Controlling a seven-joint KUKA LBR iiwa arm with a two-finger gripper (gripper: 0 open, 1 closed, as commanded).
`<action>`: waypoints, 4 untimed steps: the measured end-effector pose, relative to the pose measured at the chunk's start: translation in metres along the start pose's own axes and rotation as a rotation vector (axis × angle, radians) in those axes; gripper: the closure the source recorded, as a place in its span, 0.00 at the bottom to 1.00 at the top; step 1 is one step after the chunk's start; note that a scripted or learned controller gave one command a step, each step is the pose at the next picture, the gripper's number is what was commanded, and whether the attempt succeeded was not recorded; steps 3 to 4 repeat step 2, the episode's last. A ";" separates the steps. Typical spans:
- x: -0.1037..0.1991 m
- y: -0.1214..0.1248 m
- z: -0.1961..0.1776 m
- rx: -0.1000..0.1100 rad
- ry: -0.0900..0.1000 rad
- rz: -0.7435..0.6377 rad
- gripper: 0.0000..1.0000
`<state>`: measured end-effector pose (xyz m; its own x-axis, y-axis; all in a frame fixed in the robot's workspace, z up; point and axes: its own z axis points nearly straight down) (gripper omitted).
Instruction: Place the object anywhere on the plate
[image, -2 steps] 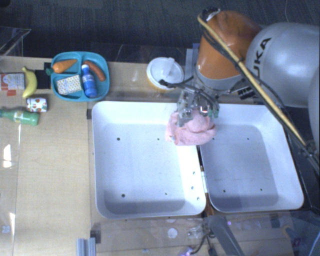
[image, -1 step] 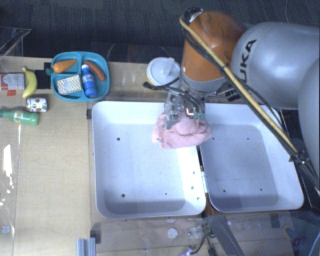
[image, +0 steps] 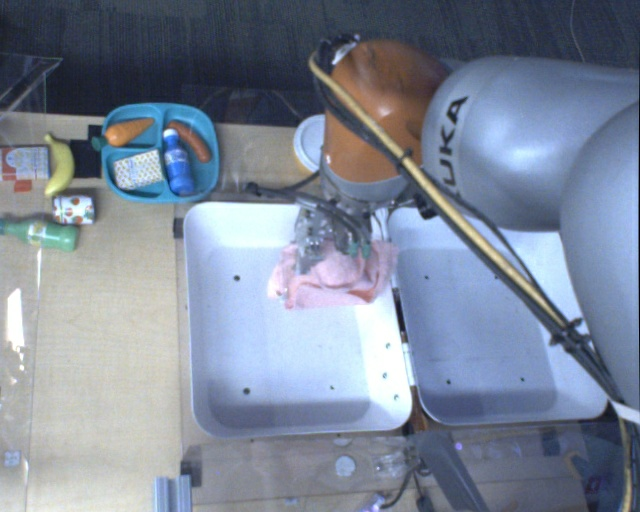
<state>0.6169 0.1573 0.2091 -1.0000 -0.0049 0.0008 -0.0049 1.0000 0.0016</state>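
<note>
Gripper (image: 335, 238) sits low over the crumpled pink cloth (image: 325, 280) at the left white bin's (image: 240, 340) far-right; grip state cannot be told. Confirm a secure pinch before lifting straight up.

Bench (image: 100, 350) with two white bins (image: 290, 400)

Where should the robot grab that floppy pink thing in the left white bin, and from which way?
Best guess: pinch the bunched-up middle of the pink thing, coming straight down from above. It lies flat and crumpled on the left bin floor, so its raised folds give the gripper something to close on; its thin edges would likely slip.
</note>
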 end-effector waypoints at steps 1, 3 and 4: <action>0.011 0.050 -0.006 0.000 0.000 0.001 1.00; 0.011 0.050 -0.006 0.000 0.000 0.002 0.00; 0.011 0.050 -0.006 0.000 0.000 0.002 0.00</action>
